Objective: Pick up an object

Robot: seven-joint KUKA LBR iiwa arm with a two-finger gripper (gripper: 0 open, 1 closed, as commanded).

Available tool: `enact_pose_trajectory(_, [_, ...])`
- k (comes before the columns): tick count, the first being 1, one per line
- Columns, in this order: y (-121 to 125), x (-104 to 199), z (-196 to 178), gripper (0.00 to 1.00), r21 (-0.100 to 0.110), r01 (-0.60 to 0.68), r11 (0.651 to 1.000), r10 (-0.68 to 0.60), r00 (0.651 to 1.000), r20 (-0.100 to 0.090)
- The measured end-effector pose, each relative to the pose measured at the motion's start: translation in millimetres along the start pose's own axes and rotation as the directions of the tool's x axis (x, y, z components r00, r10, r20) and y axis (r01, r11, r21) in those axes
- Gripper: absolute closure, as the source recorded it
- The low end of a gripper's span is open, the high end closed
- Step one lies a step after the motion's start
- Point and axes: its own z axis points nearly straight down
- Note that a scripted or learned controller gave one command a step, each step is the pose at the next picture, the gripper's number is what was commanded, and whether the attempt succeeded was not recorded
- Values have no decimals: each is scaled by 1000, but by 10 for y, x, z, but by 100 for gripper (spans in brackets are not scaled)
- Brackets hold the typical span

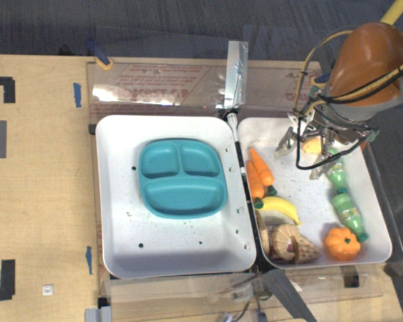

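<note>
**Arm over the right bin, jaws spread above a pale item**

The table (pixel 33 180) is a light, wood-coloured board with black corner marks and small strips of blue tape; behind it lies dark grey carpet-like floor (pixel 154 5). Two shallow white bins sit side by side on it, their rims touching at the middle.

The left bin (pixel 121 240) holds one thing: a teal divided plate (pixel 183 178) with three compartments, lying flat near the bin's centre.

The right bin (pixel 379 247) holds the loose items. The arm (pixel 369 59), with its orange band, reaches in at the upper right, cables looping around the wrist. The gripper (pixel 307 149) hangs over the bin's far end with its jaws spread open, one finger to the left and one lower right. Between them is a small pale yellow-white item (pixel 311 146); whether the fingers touch it cannot be told.

Along the bin's left wall lie two carrots (pixel 258 173), side by side, long axes running from far to near, slanting slightly rightward. Just below them is one banana (pixel 282 208), lying roughly crosswise, its curved back upward. Near the front wall sits one brownish, cone-like lump (pixel 292 243). On the right side are two green bottle-shaped pieces (pixel 346 203), set end to end, long axes running far to near. One orange pumpkin (pixel 342 243) sits at the front right corner.
</note>
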Motion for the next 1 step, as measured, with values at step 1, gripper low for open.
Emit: enact_pose_trajectory(1, [388, 187, 652, 0, 5, -291, 957, 291, 957, 3])
